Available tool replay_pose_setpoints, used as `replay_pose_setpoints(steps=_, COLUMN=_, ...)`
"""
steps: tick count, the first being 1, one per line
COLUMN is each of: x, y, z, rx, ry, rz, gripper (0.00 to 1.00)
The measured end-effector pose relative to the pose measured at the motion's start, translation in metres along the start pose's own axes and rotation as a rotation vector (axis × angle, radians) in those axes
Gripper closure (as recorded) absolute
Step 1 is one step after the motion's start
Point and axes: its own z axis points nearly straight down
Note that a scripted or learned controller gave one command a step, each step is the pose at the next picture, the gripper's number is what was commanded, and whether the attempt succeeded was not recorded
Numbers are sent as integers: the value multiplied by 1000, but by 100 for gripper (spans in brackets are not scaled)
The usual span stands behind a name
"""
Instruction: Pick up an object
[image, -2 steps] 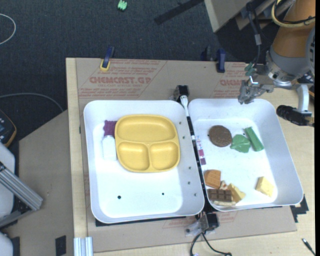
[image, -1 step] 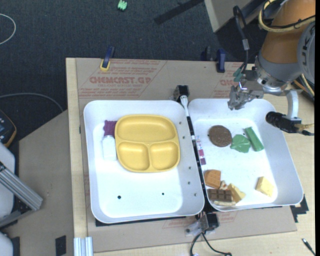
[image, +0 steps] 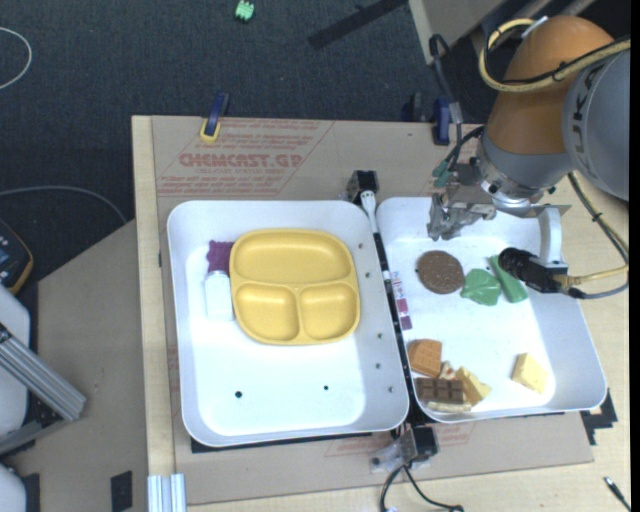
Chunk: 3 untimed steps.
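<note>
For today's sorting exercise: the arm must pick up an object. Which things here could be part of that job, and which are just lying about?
Part of the job:
gripper
brown round cookie
green toy
waffle piece
chocolate pieces
yellow wedge

Lying about:
yellow divided plate in the left bin
white bottle with purple cap
yellow clamp

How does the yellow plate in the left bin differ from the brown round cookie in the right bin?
The yellow plate is much larger than the brown cookie. The plate is roughly rectangular with rounded corners and three compartments; the cookie is a plain flat disc. The plate lies in the left bin, the cookie in the right bin, close below the gripper. Both lie flat.
</note>
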Motion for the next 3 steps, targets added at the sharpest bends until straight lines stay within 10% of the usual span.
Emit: replay_pose_setpoints(steps=3, x=30, y=-5, z=-15, rx=-8, ry=-2, rz=1, gripper=100)
